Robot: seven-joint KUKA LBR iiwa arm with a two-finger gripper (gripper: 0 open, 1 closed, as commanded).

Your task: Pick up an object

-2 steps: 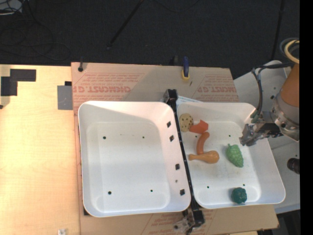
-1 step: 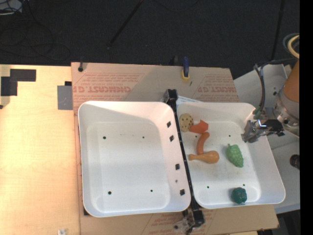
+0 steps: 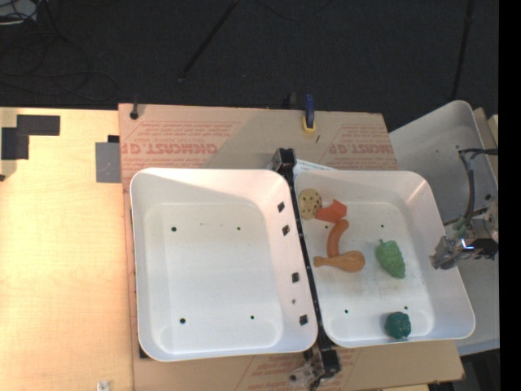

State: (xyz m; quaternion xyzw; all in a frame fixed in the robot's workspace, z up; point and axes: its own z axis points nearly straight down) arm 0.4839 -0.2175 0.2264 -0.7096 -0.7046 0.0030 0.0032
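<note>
Gripper (image 3: 462,249) sits at the right bin's (image 3: 423,190) outer rim — grip state cannot be told, nothing seen held. Nearest pick: green toy (image 3: 391,259), inside that bin. Recommend a centred descent, clear of the orange drumstick (image 3: 340,260). Cardboard (image 3: 195,141) print — illegible, upside down.

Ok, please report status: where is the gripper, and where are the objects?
Gripper at right bin's right rim, nothing seen in it. Green toy nearest; dark green ball, orange pieces, cookie also inside. Path looks clear.
</note>
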